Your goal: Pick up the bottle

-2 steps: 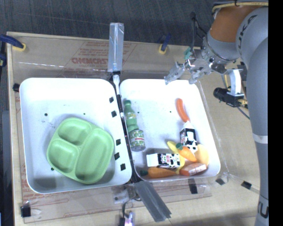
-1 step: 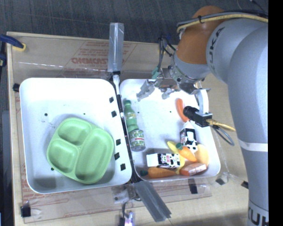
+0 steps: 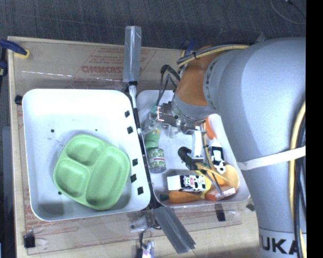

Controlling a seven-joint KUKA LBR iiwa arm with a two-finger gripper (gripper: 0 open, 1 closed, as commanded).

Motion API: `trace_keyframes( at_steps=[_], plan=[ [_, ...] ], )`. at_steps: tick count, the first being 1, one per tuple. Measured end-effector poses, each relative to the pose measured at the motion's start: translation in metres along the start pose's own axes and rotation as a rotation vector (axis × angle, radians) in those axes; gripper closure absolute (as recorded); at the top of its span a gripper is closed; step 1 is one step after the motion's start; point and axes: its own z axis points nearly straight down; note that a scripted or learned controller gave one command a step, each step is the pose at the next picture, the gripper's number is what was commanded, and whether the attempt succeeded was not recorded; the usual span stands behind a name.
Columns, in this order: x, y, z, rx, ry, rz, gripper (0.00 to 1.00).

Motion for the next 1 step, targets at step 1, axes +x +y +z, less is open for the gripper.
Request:
trace_keyframes(
  at_steps=[1],
  plan=[
    [0.0037,0.0,-0.0099,0.002,0.006,-0.005,1.0]
  ],
)
